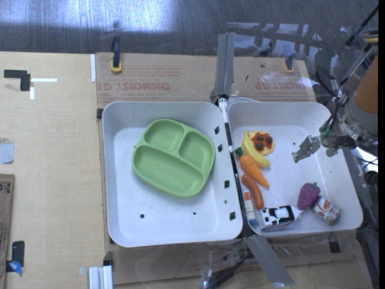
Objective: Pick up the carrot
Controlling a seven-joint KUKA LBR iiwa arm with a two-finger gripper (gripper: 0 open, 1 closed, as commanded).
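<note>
Carrot [254, 168]: lying in right bin [337, 116], near its left wall, tip toward lower right, just below banana [253, 151], just above sausage [255, 191]. Untouched; not lifted.

Jaws [308, 148]: hovering over right bin's open middle, well apart from carrot, empty; spread or pressed together, cannot tell (too small, blurred).

Also in right bin: pizza slice [263, 141], grapes [308, 194], toy cow [278, 216], can [325, 210].

Left bin [120, 179]: 1 green divided plate [174, 157].

Progress, by judgement: 0 steps secured; approach, descent, grasp, lift all remaining.
</note>
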